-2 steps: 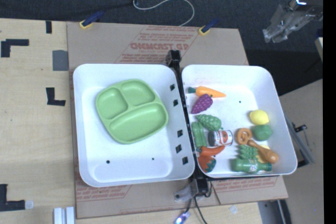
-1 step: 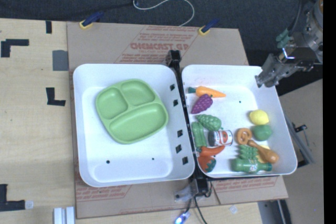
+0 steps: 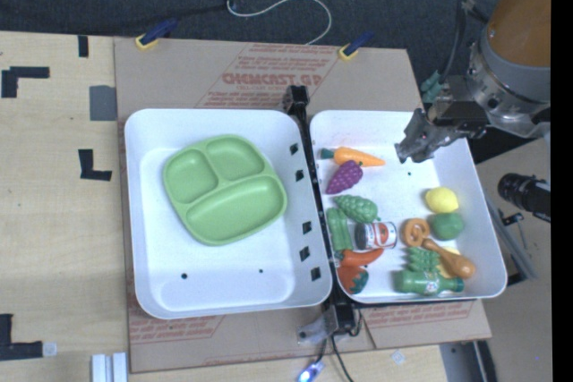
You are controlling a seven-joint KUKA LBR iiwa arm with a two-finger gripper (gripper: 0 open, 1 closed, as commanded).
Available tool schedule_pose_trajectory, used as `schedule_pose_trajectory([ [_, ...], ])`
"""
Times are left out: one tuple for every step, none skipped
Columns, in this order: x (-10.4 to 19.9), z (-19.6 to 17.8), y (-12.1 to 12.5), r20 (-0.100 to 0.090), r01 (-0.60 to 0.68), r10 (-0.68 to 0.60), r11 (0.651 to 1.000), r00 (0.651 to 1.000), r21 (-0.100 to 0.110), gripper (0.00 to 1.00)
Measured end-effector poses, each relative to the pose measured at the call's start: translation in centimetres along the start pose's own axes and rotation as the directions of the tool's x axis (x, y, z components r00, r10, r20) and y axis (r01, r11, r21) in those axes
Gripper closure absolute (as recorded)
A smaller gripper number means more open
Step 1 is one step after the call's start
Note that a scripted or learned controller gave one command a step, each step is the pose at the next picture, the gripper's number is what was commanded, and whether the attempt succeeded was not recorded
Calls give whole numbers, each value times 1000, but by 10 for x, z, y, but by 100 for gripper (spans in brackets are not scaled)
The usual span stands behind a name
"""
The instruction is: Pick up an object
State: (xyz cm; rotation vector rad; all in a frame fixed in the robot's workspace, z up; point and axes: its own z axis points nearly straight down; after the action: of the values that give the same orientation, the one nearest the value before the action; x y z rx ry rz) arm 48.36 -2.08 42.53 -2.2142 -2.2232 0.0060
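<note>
A robotics lab: taped cardboard bench (image 3: 269,76), trailing cable (image 3: 269,9), toy food.

From my remote seat I can't tell how the hand's (image 3: 414,149) dark fingers stand, the arm (image 3: 528,22) runs off the top right corner, and the heaped toys (image 3: 428,268) blur together at the bin's near end.

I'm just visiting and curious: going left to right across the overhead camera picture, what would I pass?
Green divided plate in the left bin → purple toy grapes → orange carrot → the arm's gripper → yellow lemon.
</note>
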Motion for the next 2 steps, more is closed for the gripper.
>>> schedule_pose_trajectory([
  [55,-94,9,-1,4,-4,1000,1000,-15,100],
  [31,-110,-1,0,-4,4,1000,1000,-7,100],
])
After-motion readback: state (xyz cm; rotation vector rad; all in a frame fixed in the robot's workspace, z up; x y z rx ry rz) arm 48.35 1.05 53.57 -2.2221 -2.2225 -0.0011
